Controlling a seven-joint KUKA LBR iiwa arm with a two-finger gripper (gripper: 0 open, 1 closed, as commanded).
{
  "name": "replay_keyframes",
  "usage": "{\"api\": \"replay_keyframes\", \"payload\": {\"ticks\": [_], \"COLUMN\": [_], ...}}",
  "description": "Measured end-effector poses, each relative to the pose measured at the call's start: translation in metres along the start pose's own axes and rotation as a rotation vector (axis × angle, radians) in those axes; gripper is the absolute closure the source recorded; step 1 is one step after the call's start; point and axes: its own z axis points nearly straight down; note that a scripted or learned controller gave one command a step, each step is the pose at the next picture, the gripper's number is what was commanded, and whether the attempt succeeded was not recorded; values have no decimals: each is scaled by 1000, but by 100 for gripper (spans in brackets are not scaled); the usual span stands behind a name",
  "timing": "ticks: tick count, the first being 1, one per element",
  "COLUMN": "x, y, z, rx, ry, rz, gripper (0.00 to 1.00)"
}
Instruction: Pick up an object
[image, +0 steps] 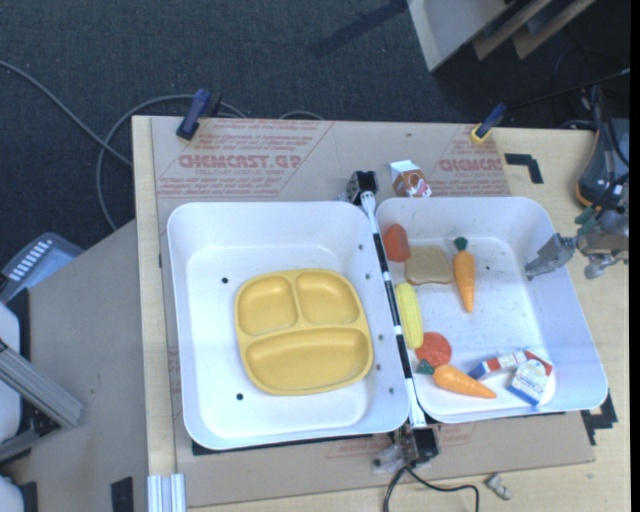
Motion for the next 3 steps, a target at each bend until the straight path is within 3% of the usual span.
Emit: {"api": "replay_keyframes", "payload": {"ticks": [2, 3], "x": [84, 83], "y": [46, 46], "z": [163, 152], "rx": [2, 1], "ry": [2, 1], "rz": [-1, 0], "gripper": [0, 100]}}
